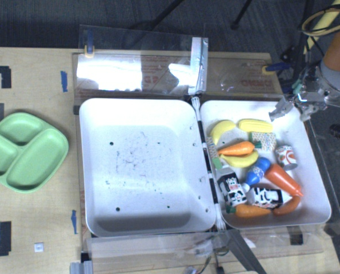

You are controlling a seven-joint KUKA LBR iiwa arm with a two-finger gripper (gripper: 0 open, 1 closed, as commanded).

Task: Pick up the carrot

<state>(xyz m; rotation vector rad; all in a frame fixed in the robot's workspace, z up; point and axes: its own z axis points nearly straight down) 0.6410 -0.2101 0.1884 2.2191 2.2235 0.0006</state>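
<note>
The right bin (pixel 315 170) holds a heap of toy food. A small orange carrot (pixel 237 148) lies across its upper middle, resting on yellow pieces. A bigger orange cone-shaped piece (pixel 283 180) lies lower right, and another orange piece (pixel 251 211) sits by the front wall. My gripper (pixel 290 111) hangs over the bin's far right corner, up and to the right of the small carrot and apart from it. It is open, with nothing between the fingers.
Around the carrot lie yellow fruit (pixel 222 130), a corn cob (pixel 255 125), a blue piece (pixel 259 171), a red-and-white ball (pixel 285 156) and black-and-white toys (pixel 267 196). The left bin (pixel 141 164) adjoins. A green divided plate (pixel 24 151) sits far left.
</note>
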